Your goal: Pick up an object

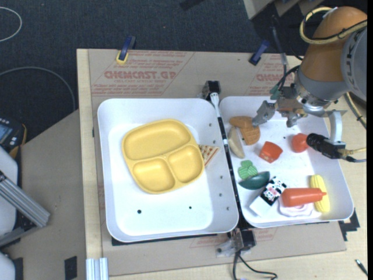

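On the bench, from left to right:

Left bin point(111, 156): shallow and white, set on a brown board with red lettering.
Yellow plate point(163, 154): lies in the left bin toward its upper middle; it has three compartments, one long one on top and two smaller ones below.
Waffle piece point(208, 153): a small tan, grid-patterned bit, touching the plate's right edge and close to the bin's right wall.
Right bin point(344, 198): white, pressed against the left bin along a dark seam.
Bread pieces point(246, 129): brown and pale items in the right bin's upper left, just beside the seam.
Green item point(247, 170): lies below the bread, with a dark green one point(254, 181) touching it from below.
Red block point(270, 151): near the middle of the right bin, apart from the bread.
Black-and-white item point(273, 191): sits just right of the dark green piece.
Orange carrot point(301, 196): lies across a white-and-pink item in the lower right of the bin.
Corn cob point(319, 192): yellow, at the carrot's right end.
Red tomato point(299, 143): toward the bin's right, beside a black cylinder.
Gripper point(277, 113): hangs over the upper part of the right bin with its two fingers spread wide, nothing between them; one fingertip is near the bread.
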`<state>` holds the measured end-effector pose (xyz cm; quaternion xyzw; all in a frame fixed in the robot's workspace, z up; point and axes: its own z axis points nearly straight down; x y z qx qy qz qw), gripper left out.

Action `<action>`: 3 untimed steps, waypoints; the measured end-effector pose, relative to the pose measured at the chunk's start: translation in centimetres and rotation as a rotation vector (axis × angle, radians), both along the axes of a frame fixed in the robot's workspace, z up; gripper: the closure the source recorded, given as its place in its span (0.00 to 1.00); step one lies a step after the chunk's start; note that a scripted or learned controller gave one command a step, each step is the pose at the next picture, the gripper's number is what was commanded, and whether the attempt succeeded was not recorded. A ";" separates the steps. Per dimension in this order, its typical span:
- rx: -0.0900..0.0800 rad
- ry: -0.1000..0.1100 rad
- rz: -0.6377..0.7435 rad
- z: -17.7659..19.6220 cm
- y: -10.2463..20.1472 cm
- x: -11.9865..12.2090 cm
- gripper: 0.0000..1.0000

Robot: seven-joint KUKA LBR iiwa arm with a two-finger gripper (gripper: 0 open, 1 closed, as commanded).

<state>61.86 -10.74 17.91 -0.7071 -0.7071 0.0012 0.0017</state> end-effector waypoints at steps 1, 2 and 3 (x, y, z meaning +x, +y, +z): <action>0.000 -0.001 0.000 -5.6 0.8 -0.3 0.00; 0.000 -0.001 0.000 -9.5 0.9 -0.3 0.00; 0.000 -0.004 -0.001 -8.4 0.9 -0.3 1.00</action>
